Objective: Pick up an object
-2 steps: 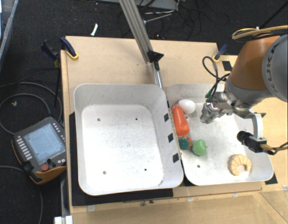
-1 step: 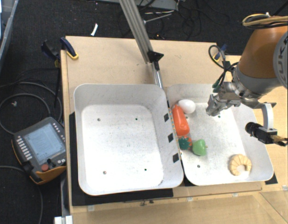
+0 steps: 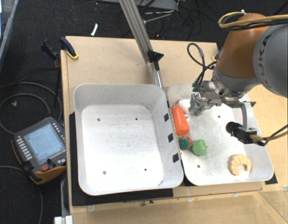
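Gripper (image 3: 196,107) sits low over the right bin (image 3: 256,171), near its back-left corner; can't tell from here whether it's open or closed. Just beside it, to the left: orange object (image 3: 181,120) lying along the bin's left wall. Below that a small teal piece (image 3: 184,143) touching a green one (image 3: 199,147). Tan croissant-shaped item (image 3: 240,164) near the front right. Left bin (image 3: 83,125) alongside.
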### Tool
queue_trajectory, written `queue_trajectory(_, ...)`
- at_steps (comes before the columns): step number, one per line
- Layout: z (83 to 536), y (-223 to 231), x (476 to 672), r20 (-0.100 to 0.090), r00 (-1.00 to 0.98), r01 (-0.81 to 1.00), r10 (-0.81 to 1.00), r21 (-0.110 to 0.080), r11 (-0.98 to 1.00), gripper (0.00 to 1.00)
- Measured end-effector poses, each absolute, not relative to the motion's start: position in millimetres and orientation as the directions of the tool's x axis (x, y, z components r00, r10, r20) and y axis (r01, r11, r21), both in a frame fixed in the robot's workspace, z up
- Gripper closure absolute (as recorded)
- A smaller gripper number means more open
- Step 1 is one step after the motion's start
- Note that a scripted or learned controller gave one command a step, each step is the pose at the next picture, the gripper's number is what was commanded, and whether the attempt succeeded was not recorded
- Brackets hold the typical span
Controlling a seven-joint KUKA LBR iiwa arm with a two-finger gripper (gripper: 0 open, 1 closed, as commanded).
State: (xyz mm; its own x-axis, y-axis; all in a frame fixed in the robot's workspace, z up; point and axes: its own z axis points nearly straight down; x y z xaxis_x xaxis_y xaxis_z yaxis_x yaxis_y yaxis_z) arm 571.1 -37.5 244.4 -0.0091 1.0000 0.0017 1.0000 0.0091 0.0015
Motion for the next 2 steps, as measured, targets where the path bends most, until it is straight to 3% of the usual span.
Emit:
queue_trajectory(1,248.4,11.0,555.4,0.001,-0.008,1.0,1.0,0.0,0.008,1.0)
queue_trajectory(2,247.0,61.6,555.2,0.002,-0.009,1.0,1.0,0.0,0.009,1.0)
